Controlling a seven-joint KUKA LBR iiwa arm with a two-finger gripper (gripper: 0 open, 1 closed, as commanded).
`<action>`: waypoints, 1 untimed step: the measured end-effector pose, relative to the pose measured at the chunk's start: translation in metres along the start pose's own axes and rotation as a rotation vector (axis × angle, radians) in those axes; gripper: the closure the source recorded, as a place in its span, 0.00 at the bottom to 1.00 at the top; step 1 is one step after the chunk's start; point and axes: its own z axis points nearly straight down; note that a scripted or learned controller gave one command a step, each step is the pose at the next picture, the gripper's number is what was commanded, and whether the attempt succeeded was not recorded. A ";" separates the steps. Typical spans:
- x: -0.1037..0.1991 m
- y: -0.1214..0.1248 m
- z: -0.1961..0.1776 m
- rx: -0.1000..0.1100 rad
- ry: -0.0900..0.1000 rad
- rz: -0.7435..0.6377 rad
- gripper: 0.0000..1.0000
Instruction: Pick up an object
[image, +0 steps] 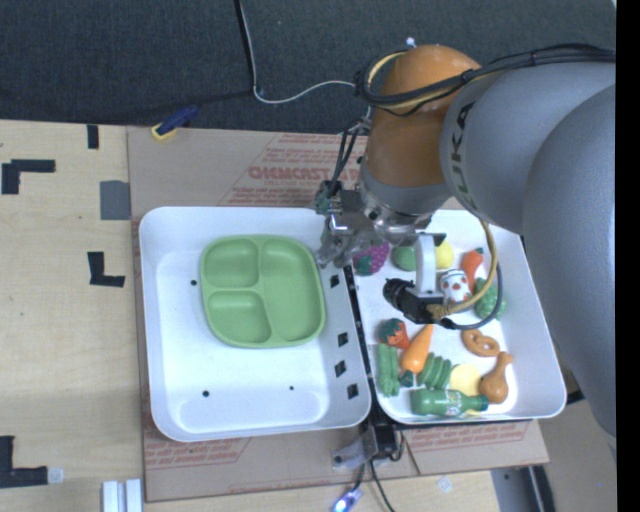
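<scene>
Toy food (440, 345) heaped in right bin (540, 395): carrot (418, 347), purple grapes (373, 258), green pieces. Grapes just under and touching gripper (352, 235), low over the bins' shared edge; open or closed, cannot tell. Green divided plate (262, 290) in left bin (170, 330).

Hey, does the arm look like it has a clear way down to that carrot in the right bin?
Probably yes. The carrot lies on top of the pile in the right bin, uncovered from above, and the hand hangs just up-left of it. The crowding toys, like the green pepper, may get bumped.
</scene>
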 end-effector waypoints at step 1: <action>0.062 -0.044 -0.039 0.000 0.004 -0.007 1.00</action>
